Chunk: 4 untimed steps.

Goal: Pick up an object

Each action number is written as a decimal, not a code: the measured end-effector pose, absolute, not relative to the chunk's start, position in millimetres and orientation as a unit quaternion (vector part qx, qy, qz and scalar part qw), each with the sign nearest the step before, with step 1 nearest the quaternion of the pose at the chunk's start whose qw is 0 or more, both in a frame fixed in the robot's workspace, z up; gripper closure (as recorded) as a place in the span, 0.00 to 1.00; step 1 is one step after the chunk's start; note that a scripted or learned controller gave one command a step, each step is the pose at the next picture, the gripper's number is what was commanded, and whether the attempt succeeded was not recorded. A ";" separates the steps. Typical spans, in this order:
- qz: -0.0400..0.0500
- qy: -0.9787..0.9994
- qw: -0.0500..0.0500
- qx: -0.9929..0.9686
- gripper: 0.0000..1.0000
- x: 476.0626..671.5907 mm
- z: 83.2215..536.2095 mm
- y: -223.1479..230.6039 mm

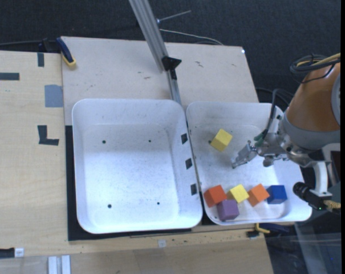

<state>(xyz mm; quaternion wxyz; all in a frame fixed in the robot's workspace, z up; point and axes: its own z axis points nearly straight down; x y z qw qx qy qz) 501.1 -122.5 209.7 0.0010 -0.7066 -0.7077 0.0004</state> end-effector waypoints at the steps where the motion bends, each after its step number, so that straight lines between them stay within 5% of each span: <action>1: 0.002 -0.708 0.002 -0.706 0.00 531.1 88.1 -89.5; 2: -0.001 -0.708 -0.002 -0.706 0.00 608.2 92.4 -104.3; 3: 0.002 -0.708 0.001 -0.706 1.00 605.4 101.5 -103.7; 4: 0.002 -0.708 0.000 -0.706 0.00 605.3 101.1 -103.7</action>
